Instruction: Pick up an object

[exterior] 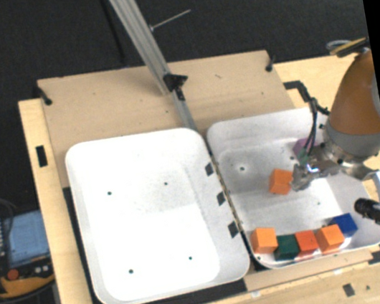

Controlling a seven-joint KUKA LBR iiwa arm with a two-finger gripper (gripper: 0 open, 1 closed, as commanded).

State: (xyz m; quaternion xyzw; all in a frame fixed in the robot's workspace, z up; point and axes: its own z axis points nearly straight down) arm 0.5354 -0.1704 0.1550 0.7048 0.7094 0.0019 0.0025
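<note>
Claw (298, 178) sits beside the orange block (280, 182) in the right bin (259, 128); I cannot tell its state. Next I judge: grasp, then lift.

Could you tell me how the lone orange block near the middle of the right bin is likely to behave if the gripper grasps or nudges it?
The orange block looks like a flat-faced cube, so it would probably slide, not roll. It appears solid and rigid, likely holding its shape under a squeeze. It sits apart from the row of blocks along the right bin edge, beside the gripper, so a nudge should move it alone.
</note>
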